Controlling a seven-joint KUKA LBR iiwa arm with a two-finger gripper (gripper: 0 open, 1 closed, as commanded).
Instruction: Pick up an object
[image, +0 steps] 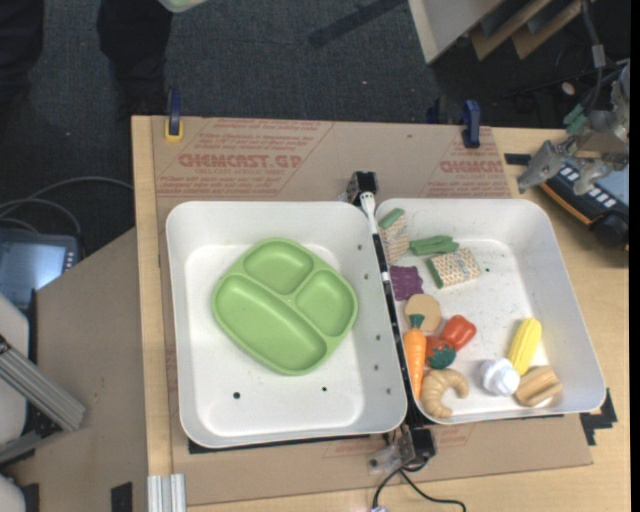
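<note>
Yellow corn (525, 343), long axis near-far, lies in right bin (505, 285), well near-left of gripper (583, 152); its open/closed state cannot be told.

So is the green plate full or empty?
Empty. The green plate lies flat in the left bin, its three sections all bare.

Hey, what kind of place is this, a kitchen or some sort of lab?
Most likely a robot test lab, not a kitchen. Two white bins sit on a board held by clamps; one holds a green divided plate, the other toy food like a carrot and a corn cob.
</note>
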